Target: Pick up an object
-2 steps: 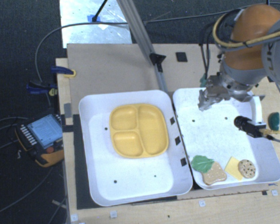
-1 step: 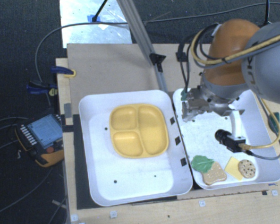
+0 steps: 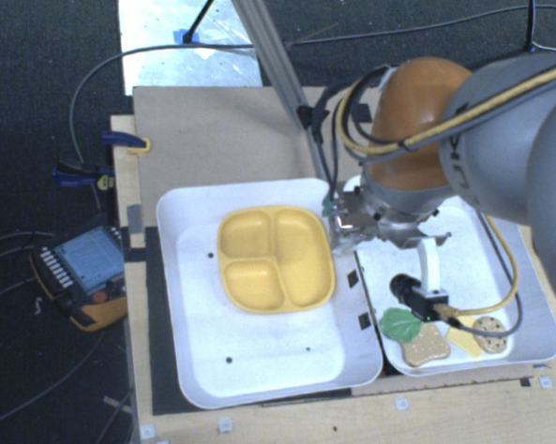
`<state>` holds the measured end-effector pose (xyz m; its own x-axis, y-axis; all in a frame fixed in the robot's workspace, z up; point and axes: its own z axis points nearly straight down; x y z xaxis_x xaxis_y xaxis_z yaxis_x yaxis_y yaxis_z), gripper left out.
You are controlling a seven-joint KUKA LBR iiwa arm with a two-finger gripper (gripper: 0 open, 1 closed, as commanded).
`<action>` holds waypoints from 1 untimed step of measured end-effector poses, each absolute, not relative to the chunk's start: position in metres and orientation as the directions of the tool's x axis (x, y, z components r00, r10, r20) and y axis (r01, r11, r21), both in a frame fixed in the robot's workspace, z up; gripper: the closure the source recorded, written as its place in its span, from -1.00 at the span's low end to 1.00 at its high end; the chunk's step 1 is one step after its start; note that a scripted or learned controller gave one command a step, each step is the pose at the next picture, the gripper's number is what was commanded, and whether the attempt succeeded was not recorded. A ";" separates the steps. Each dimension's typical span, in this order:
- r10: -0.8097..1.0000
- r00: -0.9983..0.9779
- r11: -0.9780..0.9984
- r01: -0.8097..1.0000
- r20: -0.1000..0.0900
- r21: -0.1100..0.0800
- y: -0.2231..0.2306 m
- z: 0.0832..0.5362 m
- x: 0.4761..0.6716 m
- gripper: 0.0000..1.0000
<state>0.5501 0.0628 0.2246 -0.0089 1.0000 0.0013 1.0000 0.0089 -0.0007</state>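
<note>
Yellow, a divided plate (image 3: 276, 260) with three compartments lies flat in the far half of the left bin (image 3: 196, 343), close to its right wall. The grey arm (image 3: 508, 146) hangs over the far part of the right bin (image 3: 470, 261). Its gripper (image 3: 346, 223) sits at the rim between the two bins, just beside the plate's right edge; I cannot tell whether it is open or closed, or grasps anything. At the right bin's near end a green leaf (image 3: 402, 324), a toast slice (image 3: 426, 348), a yellow wedge (image 3: 466, 339) and a round cookie (image 3: 492, 335) lie clustered together
</note>
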 end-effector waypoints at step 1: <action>1.000 -0.009 0.009 1.000 0.001 -0.002 0.103 0.224 0.515 1.00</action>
